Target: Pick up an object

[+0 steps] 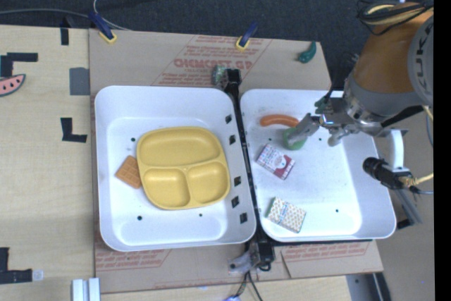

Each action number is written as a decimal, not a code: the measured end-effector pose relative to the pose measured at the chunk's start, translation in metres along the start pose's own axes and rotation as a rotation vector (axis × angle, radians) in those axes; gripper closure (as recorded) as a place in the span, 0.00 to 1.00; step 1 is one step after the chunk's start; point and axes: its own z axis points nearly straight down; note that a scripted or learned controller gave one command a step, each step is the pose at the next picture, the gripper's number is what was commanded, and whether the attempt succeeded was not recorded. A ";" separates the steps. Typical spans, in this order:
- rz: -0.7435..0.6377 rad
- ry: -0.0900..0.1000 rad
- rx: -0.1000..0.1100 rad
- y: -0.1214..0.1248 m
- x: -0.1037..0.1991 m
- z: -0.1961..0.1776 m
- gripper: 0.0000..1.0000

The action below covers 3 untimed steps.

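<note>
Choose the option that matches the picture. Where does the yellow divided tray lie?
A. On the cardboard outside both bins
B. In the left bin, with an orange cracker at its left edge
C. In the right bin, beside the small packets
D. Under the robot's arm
B: the yellow divided tray lies in the left bin, and the orange cracker sits against its left edge.

Bright, even light; soft shadows; slightly blurry.
</note>
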 end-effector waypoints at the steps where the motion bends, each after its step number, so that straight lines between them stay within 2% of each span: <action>1: 0.001 0.000 0.002 0.006 0.010 0.127 0.00; 2: 0.001 0.001 0.002 0.006 0.009 0.117 1.00; 3: 0.001 0.001 0.002 0.006 0.009 0.117 0.00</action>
